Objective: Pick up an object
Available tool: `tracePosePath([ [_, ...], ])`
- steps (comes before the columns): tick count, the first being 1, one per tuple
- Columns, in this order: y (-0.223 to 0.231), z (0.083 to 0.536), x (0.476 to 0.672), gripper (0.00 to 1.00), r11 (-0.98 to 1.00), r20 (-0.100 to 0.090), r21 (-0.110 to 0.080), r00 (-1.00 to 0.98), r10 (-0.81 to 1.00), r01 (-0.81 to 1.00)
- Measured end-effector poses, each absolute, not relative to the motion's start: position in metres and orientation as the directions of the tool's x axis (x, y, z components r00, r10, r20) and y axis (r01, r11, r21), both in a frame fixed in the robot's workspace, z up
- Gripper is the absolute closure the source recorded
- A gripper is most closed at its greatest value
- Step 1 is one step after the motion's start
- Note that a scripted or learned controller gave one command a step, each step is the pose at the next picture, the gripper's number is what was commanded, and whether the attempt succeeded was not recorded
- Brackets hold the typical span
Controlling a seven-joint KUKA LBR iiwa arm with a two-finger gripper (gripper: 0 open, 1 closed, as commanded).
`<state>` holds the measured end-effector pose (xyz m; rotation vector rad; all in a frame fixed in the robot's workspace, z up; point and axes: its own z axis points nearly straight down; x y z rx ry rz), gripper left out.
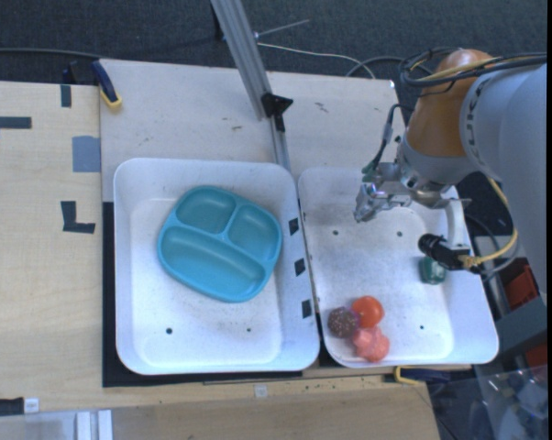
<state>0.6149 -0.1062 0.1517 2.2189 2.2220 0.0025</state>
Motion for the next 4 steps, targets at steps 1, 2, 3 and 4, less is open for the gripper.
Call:
tracePosePath([
  [1,-0.106,0.205,0.616,1.00,0.002,-0.001,0.004,-0.002,1.000,1.000],
  [2,-0.061,0.212,0.611,1.00,0.006,0.002,-0.001,-0.006,1.000,1.000],
  [3,-0.007,0.204,0.599,1.00,0.006,0.001,-0.003,-0.006,1.000,1.000],
  [4,0.043,0.219,0.585,1.00,0.007,0.002,-0.002,-0.007,1.000,1.000],
])
